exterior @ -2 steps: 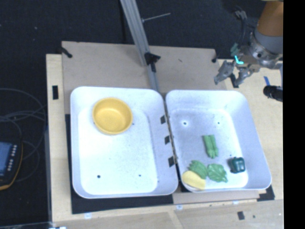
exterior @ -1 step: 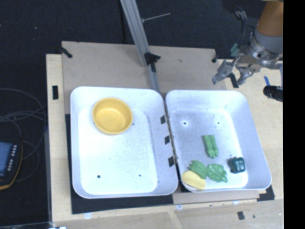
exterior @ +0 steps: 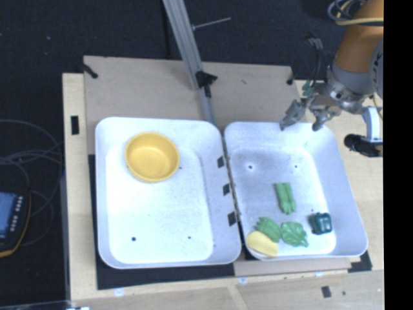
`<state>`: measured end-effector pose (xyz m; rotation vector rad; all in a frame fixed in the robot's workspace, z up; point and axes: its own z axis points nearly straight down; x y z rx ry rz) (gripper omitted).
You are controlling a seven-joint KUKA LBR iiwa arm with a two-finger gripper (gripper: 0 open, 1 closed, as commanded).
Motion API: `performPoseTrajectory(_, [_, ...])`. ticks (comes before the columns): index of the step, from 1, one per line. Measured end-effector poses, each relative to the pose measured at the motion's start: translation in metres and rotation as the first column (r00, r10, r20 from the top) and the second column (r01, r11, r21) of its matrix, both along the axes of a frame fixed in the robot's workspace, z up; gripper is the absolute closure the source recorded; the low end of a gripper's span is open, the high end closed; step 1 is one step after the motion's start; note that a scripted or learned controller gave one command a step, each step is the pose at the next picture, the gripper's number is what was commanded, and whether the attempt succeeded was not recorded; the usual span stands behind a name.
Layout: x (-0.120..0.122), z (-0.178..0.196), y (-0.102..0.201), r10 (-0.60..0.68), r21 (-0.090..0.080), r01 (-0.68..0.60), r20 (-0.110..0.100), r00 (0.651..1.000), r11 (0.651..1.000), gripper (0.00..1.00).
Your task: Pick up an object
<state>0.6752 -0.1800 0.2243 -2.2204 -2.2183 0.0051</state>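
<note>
My gripper [exterior: 302, 123] hangs over the far rim of the right bin [exterior: 258, 141], its two fingers spread apart and open, with nothing between them. Well below it, in the near part of that bin, lie a long green piece [exterior: 284, 197], two leafy green pieces [exterior: 268, 227] [exterior: 294, 233], a dark green small object [exterior: 320, 223] and a yellow lemon-like piece [exterior: 261, 243] in the near corner. A yellow bowl [exterior: 152, 156] stands in the left bin [exterior: 161, 237].
A grey metal pole [exterior: 184, 34] slants from the top down to the gap between the bins. Black clips [exterior: 227, 189] sit along the divider. A dark device [exterior: 11, 218] with cables lies off the bench at left.
</note>
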Motion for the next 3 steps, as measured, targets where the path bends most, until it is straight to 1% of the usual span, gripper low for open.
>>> performPoseTrajectory(1, [-0.005, -0.062, 0.003, 0.001, 0.0, -0.001, 0.0, 1.0, 1.0, 0.0])
performPoseTrajectory(2, [0.002, -0.12, 0.002, 0.001, 0.0, -0.001, 0.0, 1.0, 1.0, 0.0])
performPoseTrajectory(3, [0.004, -0.106, 0.001, 0.001, -0.002, -0.001, 0.007, 1.0, 1.0, 1.0])
